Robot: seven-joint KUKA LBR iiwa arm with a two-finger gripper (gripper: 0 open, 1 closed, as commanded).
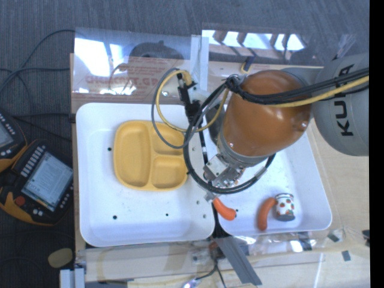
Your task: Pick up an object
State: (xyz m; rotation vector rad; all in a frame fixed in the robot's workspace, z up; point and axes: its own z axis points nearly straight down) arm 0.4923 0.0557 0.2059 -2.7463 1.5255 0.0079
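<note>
A yellow divided tray point(148, 155) lies in the left bin point(102, 221). In the right bin point(312, 179) an orange carrot-like piece point(224, 209) lies near the front left corner. A second orange sausage-shaped piece point(264, 213) and a small spotted white and red toy point(284, 207) lie at the front right. The arm's orange wrist band point(267, 116) and grey flange hang over the right bin's left half. The gripper point(219, 182) points down just above the carrot-like piece, its tips hidden under the wrist.
Black and yellow cables point(180, 101) loop from the wrist over the ridge between the bins and the yellow tray's right edge. A clear wall point(138, 65) stands behind the bins. Handheld controllers point(36, 179) lie on the floor at left.
</note>
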